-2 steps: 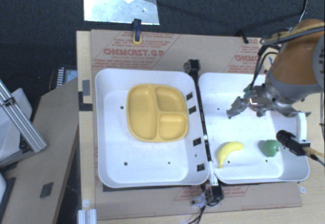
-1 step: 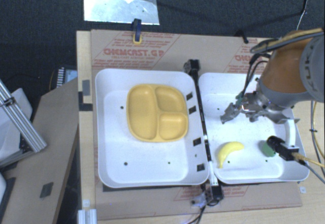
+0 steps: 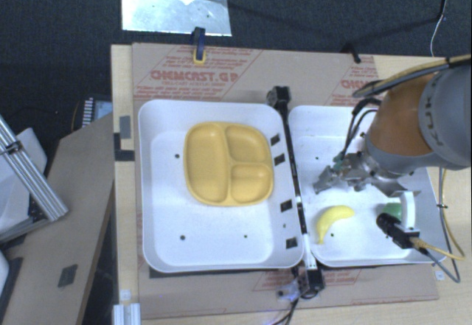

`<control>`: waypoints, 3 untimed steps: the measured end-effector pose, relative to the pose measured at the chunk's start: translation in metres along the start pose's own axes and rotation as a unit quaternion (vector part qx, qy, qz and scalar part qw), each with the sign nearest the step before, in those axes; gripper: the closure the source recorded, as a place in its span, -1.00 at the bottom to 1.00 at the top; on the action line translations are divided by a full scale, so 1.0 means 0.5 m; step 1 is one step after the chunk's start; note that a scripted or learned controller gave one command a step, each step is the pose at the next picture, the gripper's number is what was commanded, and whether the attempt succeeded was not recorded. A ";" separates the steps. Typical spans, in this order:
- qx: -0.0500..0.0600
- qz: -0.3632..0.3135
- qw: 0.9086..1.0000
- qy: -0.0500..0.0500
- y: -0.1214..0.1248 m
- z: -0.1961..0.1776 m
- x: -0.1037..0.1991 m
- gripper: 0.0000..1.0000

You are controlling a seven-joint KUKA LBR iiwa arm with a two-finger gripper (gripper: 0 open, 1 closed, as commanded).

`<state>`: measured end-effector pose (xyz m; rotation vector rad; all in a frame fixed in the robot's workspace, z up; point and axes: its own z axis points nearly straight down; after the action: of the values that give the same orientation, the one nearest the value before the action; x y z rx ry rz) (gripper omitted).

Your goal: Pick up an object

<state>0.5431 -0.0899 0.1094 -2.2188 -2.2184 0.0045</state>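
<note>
Far left of the banana (image 3: 333,219), a metal rail (image 3: 29,180) is cut off by the edge of the view. Nearer, the left bin (image 3: 158,242) holds a yellow tray (image 3: 225,165) with three compartments, lying flat and well apart from the banana. Under both bins a cardboard sheet (image 3: 243,65) covers the surface (image 3: 120,80). Its red print reads "CHEMCAST" with some letters after it that I can't make out. A second red print up and right of the banana is tilted and partly hidden by the arm.

The banana lies in the right bin (image 3: 317,124), near that bin's front-left corner. Its long axis runs from lower left to upper right, the lower tip pointing toward the front wall, the curve bulging up and left.

Just above the banana, apart from it, hangs the end effector (image 3: 324,183), pointing left. I cannot tell whether it is released or clenched, as it is small and grey against the white. Nothing shows in its grasp.

Right of the banana a green thing (image 3: 393,209) peeks out, mostly hidden under the arm (image 3: 413,124), too covered to name.
</note>
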 end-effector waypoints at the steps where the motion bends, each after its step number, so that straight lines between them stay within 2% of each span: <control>1: -0.004 0.000 1.000 -0.001 0.004 -0.028 0.000 1.00; 2: -0.006 -0.002 1.000 -0.001 0.013 -0.155 0.007 1.00; 3: -0.005 -0.002 1.000 -0.001 0.015 -0.232 0.007 1.00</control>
<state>0.5512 -0.0867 0.2252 -2.2197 -2.2292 -0.0049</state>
